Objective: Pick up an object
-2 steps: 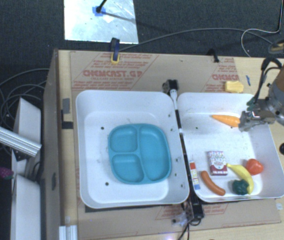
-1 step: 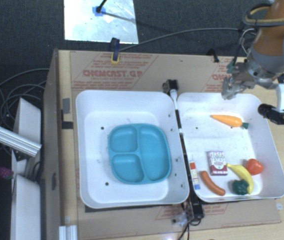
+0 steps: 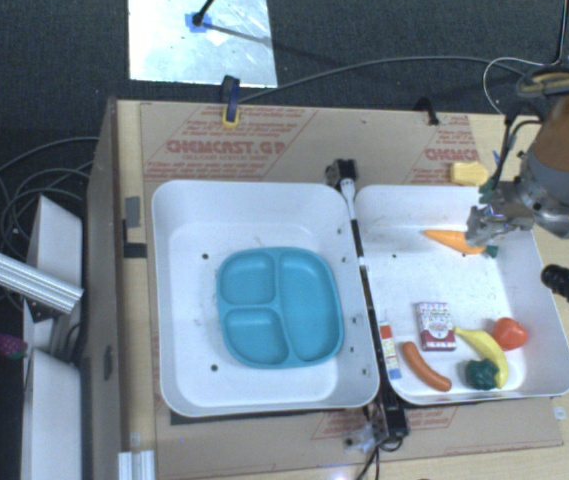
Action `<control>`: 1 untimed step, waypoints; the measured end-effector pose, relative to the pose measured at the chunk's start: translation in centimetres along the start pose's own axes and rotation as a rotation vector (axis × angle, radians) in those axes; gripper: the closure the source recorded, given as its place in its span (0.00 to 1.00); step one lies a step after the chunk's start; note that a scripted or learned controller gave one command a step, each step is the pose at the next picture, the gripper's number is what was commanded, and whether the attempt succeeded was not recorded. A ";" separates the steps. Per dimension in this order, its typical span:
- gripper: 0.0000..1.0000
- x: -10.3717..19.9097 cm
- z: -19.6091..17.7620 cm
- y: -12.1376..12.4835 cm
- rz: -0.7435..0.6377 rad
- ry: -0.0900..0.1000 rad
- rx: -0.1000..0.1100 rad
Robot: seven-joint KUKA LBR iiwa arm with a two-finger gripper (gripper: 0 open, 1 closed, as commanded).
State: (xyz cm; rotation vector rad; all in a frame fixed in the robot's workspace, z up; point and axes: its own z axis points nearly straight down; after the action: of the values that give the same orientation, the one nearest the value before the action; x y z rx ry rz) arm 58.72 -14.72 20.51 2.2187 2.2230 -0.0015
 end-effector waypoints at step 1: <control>1.00 -3.6 -4.4 3.9 -0.001 -0.001 -0.005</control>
State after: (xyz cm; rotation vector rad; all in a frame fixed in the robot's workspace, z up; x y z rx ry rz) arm 62.64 -18.31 24.88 2.2144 2.2216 0.0028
